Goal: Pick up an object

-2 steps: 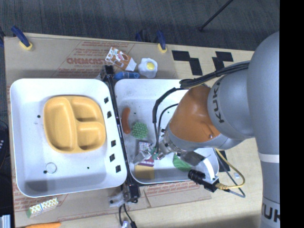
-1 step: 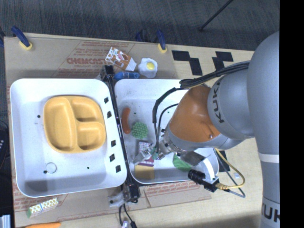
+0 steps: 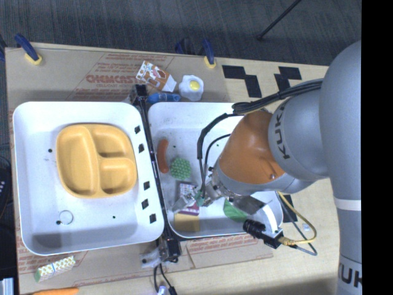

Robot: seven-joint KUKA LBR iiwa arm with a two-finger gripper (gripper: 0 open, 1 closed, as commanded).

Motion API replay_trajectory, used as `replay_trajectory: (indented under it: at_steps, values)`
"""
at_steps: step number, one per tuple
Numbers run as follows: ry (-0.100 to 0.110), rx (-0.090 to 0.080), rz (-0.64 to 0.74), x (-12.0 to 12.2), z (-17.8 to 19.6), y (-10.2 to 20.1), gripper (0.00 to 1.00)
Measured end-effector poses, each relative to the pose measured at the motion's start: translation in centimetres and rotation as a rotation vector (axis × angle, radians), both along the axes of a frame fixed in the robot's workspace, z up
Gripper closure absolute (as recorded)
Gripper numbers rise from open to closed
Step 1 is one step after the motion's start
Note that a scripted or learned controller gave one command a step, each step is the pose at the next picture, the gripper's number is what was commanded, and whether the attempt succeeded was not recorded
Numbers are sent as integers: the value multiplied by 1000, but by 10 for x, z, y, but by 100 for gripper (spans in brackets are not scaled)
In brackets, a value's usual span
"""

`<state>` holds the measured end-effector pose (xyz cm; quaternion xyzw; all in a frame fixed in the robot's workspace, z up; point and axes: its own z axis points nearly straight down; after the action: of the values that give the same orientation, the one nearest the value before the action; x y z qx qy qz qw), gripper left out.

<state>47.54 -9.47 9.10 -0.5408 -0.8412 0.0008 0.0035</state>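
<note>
L to R. Left bin (image 3: 24,183): yellow divided tray (image 3: 96,160) sits near its centre, apart from all walls; not a likely target w/ the arm elsewhere.

Right bin (image 3: 184,112): small stuff bunched toward its 7–8 o'clock side. Hot-dog toy (image 3: 163,155) lies near the left wall, long axis roughly 12-to-6, ends pointing up and down the view, a touch tilted. Green knobbly piece (image 3: 180,167) just beside it at 4 o'clock, roundish, no real axis. Below that a crumpled wrapper packet (image 3: 187,196), then a tan block (image 3: 186,222) near the bottom wall at 6 o'clock, long axis approx 9-to-3. A green object (image 3: 233,211) peeks out under the wrist, mostly hidden.

Arm (image 3: 264,152) comes in from 3 o'clock, orange band over the bin's middle. Gripper (image 3: 206,195) is low, right by the wrapper packet's 3 o'clock edge; can't tell if it's apart or together, the wrist blocks it, and nothing is seen held.

Step, as I judge it: descent/reach onto the clutter, grasp not confirmed. Likely target = wrapper packet or sthg just beside it. Next move calls for settling over one item w/o nudging neighbours, closing, then a straight lift clear of the bin wall.

Outside bins at 12 o'clock on the surface (image 3: 73,72): snack packet (image 3: 149,74), blue item (image 3: 163,97), yellow-white cup (image 3: 191,86).
</note>
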Motion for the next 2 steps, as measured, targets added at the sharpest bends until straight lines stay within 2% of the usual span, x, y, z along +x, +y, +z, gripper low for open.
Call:
replay_trajectory:
  at_steps: [1,2]
  values:
    - [-5,-3,-171,0,0,-4,0]
    - [-2,0,7,0,0,-2,0]
